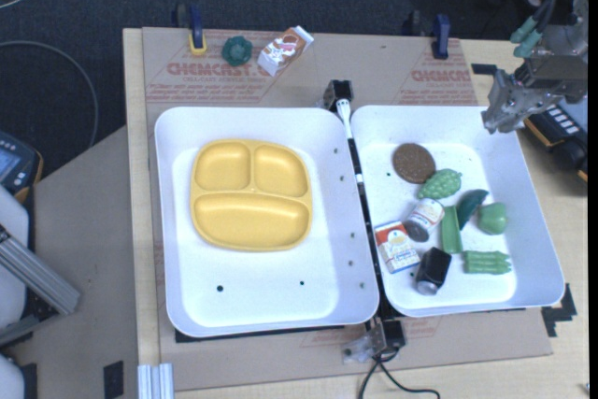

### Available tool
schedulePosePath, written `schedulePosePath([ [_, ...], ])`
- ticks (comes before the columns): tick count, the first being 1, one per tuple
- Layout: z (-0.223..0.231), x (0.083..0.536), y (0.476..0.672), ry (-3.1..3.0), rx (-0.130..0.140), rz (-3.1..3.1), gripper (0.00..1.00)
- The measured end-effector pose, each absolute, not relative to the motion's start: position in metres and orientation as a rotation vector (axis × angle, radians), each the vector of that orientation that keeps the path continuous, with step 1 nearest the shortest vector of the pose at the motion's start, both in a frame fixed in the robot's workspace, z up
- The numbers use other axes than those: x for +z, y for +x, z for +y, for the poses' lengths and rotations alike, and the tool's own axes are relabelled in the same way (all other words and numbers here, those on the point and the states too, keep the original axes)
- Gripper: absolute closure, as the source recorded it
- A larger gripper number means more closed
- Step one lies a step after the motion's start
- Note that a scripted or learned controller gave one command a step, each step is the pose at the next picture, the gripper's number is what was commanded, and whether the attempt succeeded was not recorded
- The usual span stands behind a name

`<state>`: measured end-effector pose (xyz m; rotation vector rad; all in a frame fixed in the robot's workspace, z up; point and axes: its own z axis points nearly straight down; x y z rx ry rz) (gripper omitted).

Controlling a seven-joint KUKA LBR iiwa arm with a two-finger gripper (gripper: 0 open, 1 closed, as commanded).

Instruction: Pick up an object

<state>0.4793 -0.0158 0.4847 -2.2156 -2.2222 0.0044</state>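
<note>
- Cardboard-topped bench (112, 201), two white bins side by side.
- Gripper (497, 119) over right bin's (537, 201) far-right rim; opening impossible to judge.
- Brown cookie (413, 163) nearest, lying left and nearer.

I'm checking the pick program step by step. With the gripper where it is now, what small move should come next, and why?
Probably a short move inward over the right bin, toward the brown disc. The gripper sits at that bin's upper right corner, above its rim, with nothing between it and the disc. The disc lies apart from the crowded pile lower down, so it looks the easier target.
</note>
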Motion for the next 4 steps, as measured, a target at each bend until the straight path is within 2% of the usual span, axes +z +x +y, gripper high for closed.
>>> schedulePosePath([
  [1,0.041,0.5,0.48,-2.215,-0.006,-2.23,1.0],
  [2,0.072,0.473,0.479,-2.215,0.006,-2.224,1.0],
  [3,0.063,0.334,0.478,-2.218,0.019,-2.212,1.0],
  [4,0.12,0.44,0.48,-2.217,-0.02,-2.234,1.0],
])
